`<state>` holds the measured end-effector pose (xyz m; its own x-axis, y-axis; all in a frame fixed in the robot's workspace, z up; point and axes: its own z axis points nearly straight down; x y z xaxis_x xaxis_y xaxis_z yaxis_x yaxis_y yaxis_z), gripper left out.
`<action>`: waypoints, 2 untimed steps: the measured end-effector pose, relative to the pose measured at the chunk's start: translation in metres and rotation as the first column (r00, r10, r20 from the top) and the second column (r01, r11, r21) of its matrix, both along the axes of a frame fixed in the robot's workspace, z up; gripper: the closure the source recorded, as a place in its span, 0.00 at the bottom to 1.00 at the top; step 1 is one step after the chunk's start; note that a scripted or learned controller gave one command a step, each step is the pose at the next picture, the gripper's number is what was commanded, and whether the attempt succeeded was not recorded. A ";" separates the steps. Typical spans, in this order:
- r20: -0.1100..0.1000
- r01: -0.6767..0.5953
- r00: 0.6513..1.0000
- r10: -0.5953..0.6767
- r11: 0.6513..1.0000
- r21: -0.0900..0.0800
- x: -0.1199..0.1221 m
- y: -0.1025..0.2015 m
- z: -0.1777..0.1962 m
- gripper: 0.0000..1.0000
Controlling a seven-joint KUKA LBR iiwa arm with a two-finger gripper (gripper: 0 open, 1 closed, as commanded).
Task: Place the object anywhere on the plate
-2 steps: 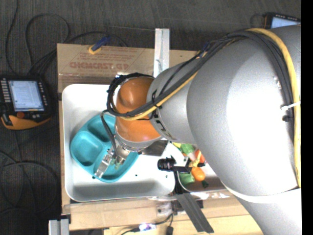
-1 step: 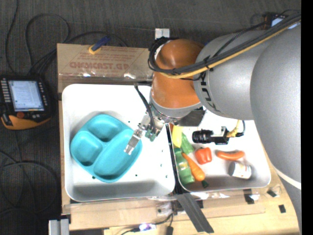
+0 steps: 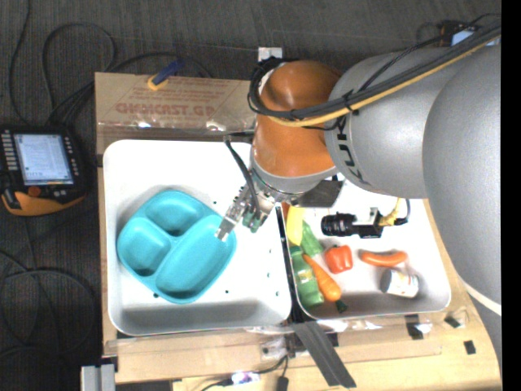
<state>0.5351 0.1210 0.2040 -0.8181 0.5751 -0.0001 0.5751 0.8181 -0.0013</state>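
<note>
A light blue plate [image 3: 175, 243] with three compartments lies in the left white bin [image 3: 122, 157]. My gripper [image 3: 225, 231] hangs below the orange wrist band, with its tip over the right rim of the plate's large compartment. The view is too small and steep to tell whether it holds anything. The food items lie in the right bin [image 3: 427, 287]: a yellow piece [image 3: 293, 217], a green one [image 3: 310, 238], a red pepper [image 3: 339, 257], an orange carrot [image 3: 326, 281], a red-orange piece [image 3: 383, 257] and a grey-white can [image 3: 400, 283].
The arm's large grey body covers the upper right and part of the right bin. A black fitting [image 3: 350, 224] sits over that bin. A cardboard sheet [image 3: 171, 104] lies behind the left bin, and a teach pendant [image 3: 41, 165] rests on the floor at left.
</note>
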 end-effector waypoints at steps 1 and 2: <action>0.009 0.213 0.977 -0.213 0.977 0.005 -0.033 0.070 -0.112 1.00; 0.001 0.046 0.999 -0.046 0.999 -0.002 0.009 0.023 0.003 1.00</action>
<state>0.5444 0.1440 0.2072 -0.7905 0.6124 -0.0022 0.6124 0.7905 -0.0020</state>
